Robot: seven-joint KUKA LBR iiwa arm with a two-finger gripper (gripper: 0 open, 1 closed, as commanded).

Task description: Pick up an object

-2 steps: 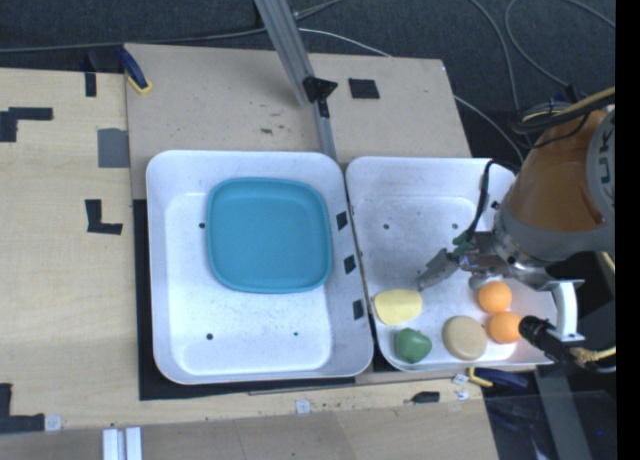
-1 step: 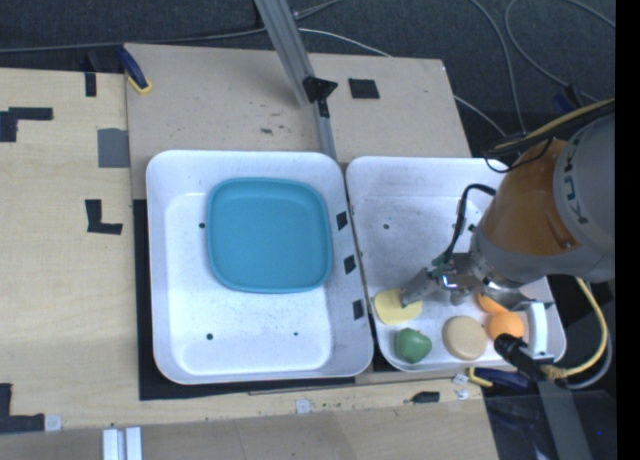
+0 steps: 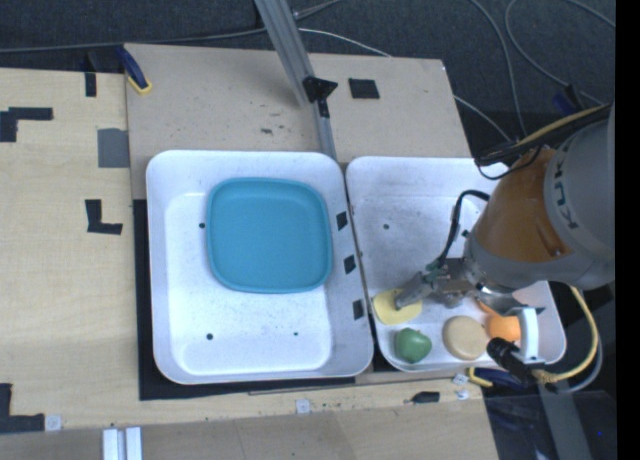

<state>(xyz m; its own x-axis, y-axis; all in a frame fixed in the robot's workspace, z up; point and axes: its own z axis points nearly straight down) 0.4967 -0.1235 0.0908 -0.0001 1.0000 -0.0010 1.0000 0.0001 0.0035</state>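
Green object (image 3: 411,346) just below gripper (image 3: 408,297)

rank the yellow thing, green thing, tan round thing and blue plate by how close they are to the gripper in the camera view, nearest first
From the gripper in the right bin:
1. Yellow object, right at the fingertips, near the bin's left wall.
2. Green object, just below, at the front edge.
3. Tan round object, front, further right; close to the green one's distance.
4. Blue plate, in the left bin.

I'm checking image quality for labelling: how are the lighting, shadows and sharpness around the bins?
Camera view: even, diffuse lighting; faint shadow along the left bin's inner wall; no harsh glare on the blue plate; soft overall focus, with the claw and small items near it slightly blurred.
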